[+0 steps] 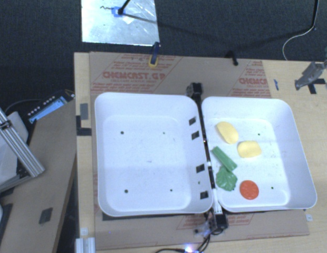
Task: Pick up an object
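Left bin point(147, 141), white, edge to edge with right bin point(290, 141) along a seam lined with black clips point(198, 152). In right bin, nearest the seam: green piece point(224, 168), long and bent, lying flat. Up from it, yellow lump point(227, 132); right of that and lower, second yellow lump point(249, 149), near but apart. Toward the near wall, red disc point(249, 190), just beside the green piece's lower end. Far right, past the bin's far corner, over the bench: gripper point(311, 78), grey, well apart from every piece; wide or narrow, impossible to tell.
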{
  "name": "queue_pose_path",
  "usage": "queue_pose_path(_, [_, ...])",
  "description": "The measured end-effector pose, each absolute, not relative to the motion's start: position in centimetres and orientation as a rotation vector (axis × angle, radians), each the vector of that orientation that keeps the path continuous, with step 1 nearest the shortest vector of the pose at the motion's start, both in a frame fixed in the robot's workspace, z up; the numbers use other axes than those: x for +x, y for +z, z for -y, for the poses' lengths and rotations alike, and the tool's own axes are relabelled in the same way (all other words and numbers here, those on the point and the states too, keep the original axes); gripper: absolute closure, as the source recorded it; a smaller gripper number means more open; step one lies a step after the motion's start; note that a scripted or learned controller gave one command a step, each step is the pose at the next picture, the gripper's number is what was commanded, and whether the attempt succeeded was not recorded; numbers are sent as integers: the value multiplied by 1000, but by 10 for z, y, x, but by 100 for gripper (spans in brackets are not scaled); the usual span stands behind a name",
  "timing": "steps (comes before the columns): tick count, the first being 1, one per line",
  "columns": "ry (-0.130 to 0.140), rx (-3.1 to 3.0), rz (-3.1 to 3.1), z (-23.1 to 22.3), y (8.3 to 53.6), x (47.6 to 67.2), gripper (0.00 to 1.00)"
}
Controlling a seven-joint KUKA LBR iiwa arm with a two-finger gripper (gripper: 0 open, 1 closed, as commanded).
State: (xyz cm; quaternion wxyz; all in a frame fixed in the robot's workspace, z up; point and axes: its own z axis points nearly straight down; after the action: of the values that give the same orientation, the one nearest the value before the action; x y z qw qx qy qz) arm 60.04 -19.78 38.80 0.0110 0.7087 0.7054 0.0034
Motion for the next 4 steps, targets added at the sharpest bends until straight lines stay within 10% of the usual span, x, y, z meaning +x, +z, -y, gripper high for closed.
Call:
queue_pose_path(1, [5,2208,-2223,192,389,601,100])
queue_pose_path(2, [6,2208,-2224,183,410,671,100])
queue_pose_path(3, [-1,2211,-2239,93,333,669,100])
queue_pose_path(4, [14,2203,-2235,3,388,670,100])
